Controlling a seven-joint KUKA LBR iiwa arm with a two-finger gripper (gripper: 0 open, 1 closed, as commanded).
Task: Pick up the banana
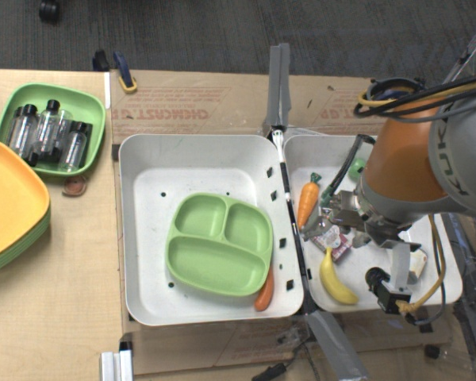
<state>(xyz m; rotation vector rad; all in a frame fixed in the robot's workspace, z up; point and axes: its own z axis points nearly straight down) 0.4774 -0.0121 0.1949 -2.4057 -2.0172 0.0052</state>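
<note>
The gripper (pixel 333 227) hangs low in the right bin (pixel 452 286), under the orange band of the arm (pixel 404 161); whether it is open or closed cannot be told, since wrist hardware crowds it. Just below it lies the banana (pixel 334 280), yellow, resting on the bin floor near the front wall, not held. A carrot (pixel 307 203) stands tilted against the divider, just left of the gripper. In the left bin (pixel 135 236) sits a green divided plate (pixel 220 245), with an orange-red item (pixel 264 293) touching its lower right edge.
</note>
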